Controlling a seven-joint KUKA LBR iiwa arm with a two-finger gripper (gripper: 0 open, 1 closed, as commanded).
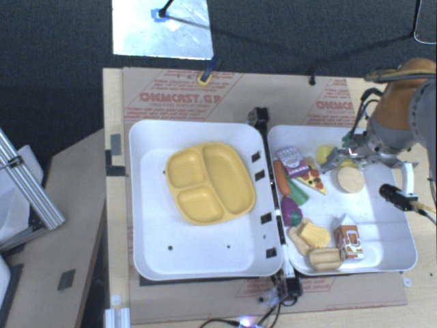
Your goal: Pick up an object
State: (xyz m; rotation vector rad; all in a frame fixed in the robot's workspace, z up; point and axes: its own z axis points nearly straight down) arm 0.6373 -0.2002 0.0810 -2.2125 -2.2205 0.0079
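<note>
Smooth three-compartment yellow plastic tray

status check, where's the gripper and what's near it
Gripper low over right bin, nothing seen held. Round tan piece just below it. Pizza slice crowds alongside.

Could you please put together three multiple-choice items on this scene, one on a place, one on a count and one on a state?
1. Where does the yellow plastic divided plate lie?
A. left white bin
B. right white bin
C. the bench

2. How many compartments has the plate?
A. two
B. three
C. five

3. How does the small orange-and-white carton sit?
A. inside the right bin
B. on the plate
C. on the floor

Answers: 1 A, the left bin's floor surrounds it; 2 B, three hollows show; 3 A, it sits near that bin's front edge.
</note>
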